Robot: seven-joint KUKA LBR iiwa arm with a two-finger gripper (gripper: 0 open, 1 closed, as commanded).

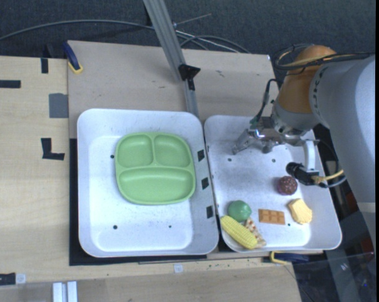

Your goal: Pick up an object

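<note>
Grey arm (344,99) with orange band (296,93) in from the right, wrist low over the far part of the right bin (332,226) on the worktop (26,168). Jaws pointing down at bare white floor near the bin's far left corner, seemingly parted, with nothing between them; whether touching the floor or just above it, hard to say at this slant. Candidates for the pick all in that same bin, towards its near side and apart from the jaws: dark red round piece (288,185) nearest, on the right; yellow chunk (300,211) just beyond it at the near right; orange waffle-like tile (271,217) beside that; green ball (239,209) and toy corn cob (240,231) close together at the near left corner. Over in the left bin (82,168), a green divided plate (155,168) lying flat, well apart from the arm. By the look of it, early in the task: nothing gripped, nothing lifted, no object even under the jaws. Left to do, as a judgement: choose one piece, shift over it, descend, close, raise. Dark red piece probably the shortest reach; corn and ball crowded enough to risk a fumbled grip.
</note>
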